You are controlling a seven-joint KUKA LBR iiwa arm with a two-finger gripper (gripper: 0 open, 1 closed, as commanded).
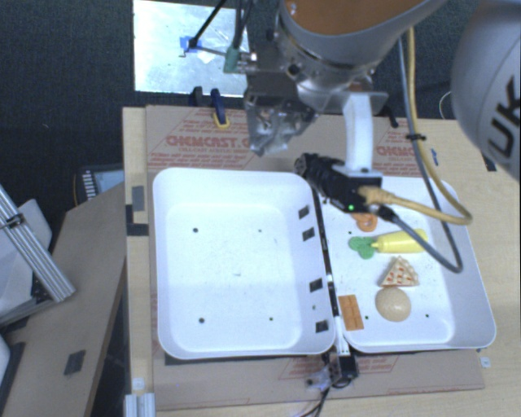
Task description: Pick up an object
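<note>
As I read the feed from the near edge backward, the task looks unstarted: every candidate object lies in the right bin (pixel 476 326), and none is lifted. Nearest me is a flat orange card (pixel 350 312), close to the divider between the bins. Just beside it sits a beige round piece (pixel 393 304), with a pizza-like wedge (pixel 398 273) touching or nearly touching its far side. Behind those lies a yellow piece (pixel 396 241) with a green end pointing toward the divider, and a small orange item (pixel 367 221) beyond that, partly hidden under the robot's own hardware.

Farther back, the gripper (pixel 273 134) hangs past the far rim of the left bin (pixel 228 269), over the printed cardboard sheet (pixel 195 138), well apart from all five objects. It is blurred and seen from above, so I cannot tell how wide it stands. I see nothing in its grasp.

The arm (pixel 350 24) comes in from the right, high over the far part of the bench, its wrist pointing roughly downward.

By my judgement, everything is left to do: move over the right bin, descend on one object, close and lift. The wedge and the round piece sit tight together, which could spoil a clean grasp.
</note>
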